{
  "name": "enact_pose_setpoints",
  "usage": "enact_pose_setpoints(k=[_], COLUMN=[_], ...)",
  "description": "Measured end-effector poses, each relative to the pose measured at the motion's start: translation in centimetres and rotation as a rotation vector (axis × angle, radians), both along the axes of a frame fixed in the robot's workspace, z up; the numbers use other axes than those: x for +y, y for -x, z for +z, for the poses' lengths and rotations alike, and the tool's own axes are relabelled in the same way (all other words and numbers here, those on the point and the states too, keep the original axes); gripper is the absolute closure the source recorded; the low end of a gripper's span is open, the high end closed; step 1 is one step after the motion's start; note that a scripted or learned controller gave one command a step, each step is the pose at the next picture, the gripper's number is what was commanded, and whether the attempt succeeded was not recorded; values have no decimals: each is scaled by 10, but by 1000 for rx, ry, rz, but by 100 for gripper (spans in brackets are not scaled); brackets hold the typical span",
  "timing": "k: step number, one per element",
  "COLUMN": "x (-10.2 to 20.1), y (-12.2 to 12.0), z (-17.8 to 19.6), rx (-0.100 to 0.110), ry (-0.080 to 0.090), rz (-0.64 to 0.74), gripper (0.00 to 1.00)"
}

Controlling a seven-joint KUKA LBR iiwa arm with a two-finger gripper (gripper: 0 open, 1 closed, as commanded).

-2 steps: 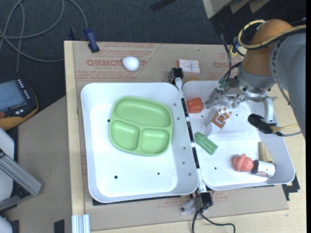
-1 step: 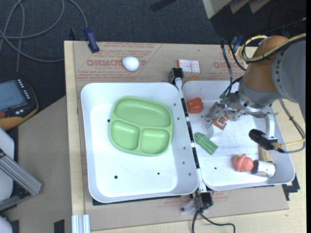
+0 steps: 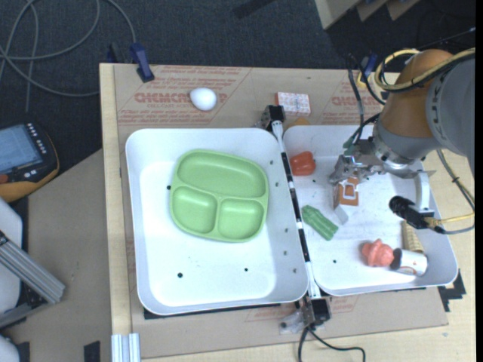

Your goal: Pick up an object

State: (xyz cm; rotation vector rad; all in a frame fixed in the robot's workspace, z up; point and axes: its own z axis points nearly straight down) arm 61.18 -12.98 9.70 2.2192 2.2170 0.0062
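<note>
Orange-and-white block (image 3: 348,194) lies in the right bin (image 3: 445,266), near its top middle, right under the end effector (image 3: 349,173). The end effector hangs just above it, maybe touching it, but I cannot tell if its fingers are spread or pressed together, and I cannot say it holds the block. The block's long side seems to run up and down in the camera view, a bit tilted. To do this step well, I think the fingers should go on the two long sides and squeeze across the thin way, then lift straight up and slowly. The red piece (image 3: 302,163) and green piece (image 3: 320,222) sit near, so the fingers should not bump them.
</note>
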Motion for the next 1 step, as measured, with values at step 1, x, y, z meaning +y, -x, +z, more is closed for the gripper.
enact_pose_setpoints(k=[1], x=[46], y=[46], z=[117], rx=[4], ry=[0], rz=[2], gripper=[100])
